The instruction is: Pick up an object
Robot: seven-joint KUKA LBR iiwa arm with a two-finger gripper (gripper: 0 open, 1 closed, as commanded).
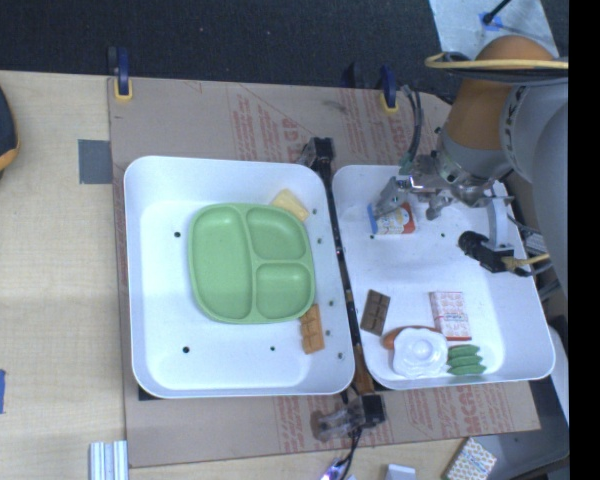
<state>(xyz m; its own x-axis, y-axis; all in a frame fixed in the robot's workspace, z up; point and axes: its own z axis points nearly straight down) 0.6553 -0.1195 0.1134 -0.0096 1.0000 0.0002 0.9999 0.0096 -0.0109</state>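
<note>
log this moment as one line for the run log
arm: over right white bin | hand: at small white and orange packet in far left corner | grasp: unclear | left bin: green divided plate

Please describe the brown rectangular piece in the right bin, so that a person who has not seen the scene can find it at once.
Look at the right white bin, the one nearer the arm. Near its left wall, toward the front, lies the brown bar, flat and dark like chocolate. It sits just above the white round lid, and it is the only dark brown item there.
</note>
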